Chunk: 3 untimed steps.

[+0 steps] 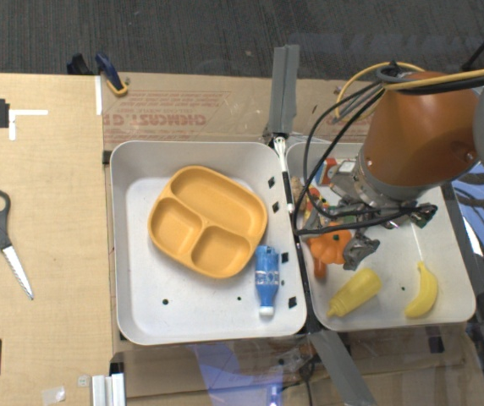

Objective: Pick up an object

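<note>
A pale wooden bench (39,311) carries two shallow white bins side by side, with dark carpeted floor beyond its far edge and a sheet of printed cardboard (187,108) lying behind the bins. A pair of scissors (1,235) rests on the bench well to the left. The left bin (128,311) holds a yellow divided plate (206,232), and a blue tube (266,279) lies just beside the plate's near right corner. The right bin (453,307) holds a yellow squeeze bottle (356,292) and a banana (422,292) near its front, with an orange toy (331,248) further back. The arm's orange band (420,134) hangs over the right bin, cables trailing from it. The gripper (362,245) sits low just beside the orange toy, and whether it is parted or closed cannot be told.
</note>
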Each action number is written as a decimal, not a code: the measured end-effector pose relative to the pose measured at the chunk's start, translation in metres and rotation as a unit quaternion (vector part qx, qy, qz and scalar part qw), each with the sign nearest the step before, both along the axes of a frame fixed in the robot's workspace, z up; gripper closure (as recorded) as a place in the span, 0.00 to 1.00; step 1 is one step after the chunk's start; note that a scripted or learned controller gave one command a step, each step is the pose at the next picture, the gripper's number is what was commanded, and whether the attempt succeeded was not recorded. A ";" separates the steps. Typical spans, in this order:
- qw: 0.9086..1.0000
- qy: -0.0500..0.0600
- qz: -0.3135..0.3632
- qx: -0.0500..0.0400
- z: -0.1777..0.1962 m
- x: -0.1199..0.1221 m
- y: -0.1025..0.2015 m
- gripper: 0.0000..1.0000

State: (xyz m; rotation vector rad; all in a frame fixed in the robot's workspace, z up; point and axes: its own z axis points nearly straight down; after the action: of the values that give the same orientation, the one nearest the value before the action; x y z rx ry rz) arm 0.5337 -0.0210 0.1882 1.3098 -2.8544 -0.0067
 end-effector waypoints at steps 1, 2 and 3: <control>0.998 -0.001 0.069 0.000 -0.099 -0.001 -0.082 1.00; 0.999 -0.001 0.044 0.001 0.023 0.022 -0.046 1.00; 0.993 0.000 0.114 0.001 0.056 -0.030 0.002 1.00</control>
State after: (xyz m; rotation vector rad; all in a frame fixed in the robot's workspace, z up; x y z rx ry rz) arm 0.5035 -0.0187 0.2439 1.6270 -2.6860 -0.0089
